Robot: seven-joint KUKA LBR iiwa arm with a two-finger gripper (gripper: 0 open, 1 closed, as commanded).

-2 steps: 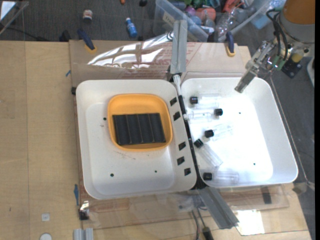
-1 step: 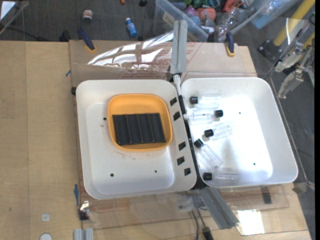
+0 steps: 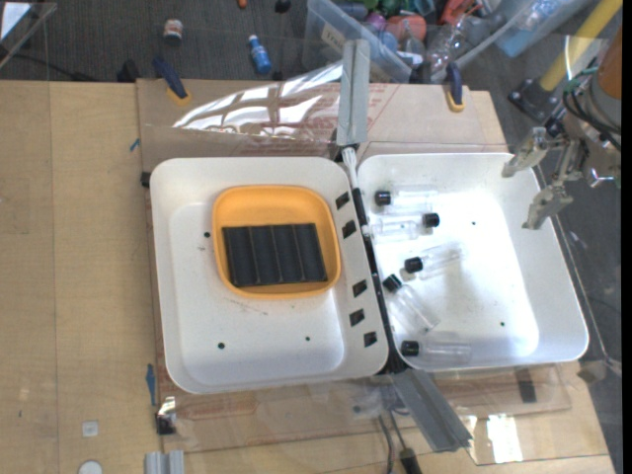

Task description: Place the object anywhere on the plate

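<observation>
The left bin (image 3: 188, 344) holds an orange plate (image 3: 276, 208) bearing a black ridged block (image 3: 275, 255). The right bin (image 3: 553, 324) holds clear black-capped vials (image 3: 425, 263) near its 9 o'clock side. The claw (image 3: 543, 181) hovers at its 2 o'clock rim, fingers spread, pinching nothing.

Arm (image 3: 602, 57) cut off at right edge; pincer (image 3: 538, 181) fingers blurred.

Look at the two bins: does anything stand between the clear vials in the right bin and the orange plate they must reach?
Yes. The raised rims where the bins meet, with black clips along them, lie between the clear vials and the orange plate. A black ridged block covers much of the plate. The gripper hangs over the right bin's far edge.
</observation>
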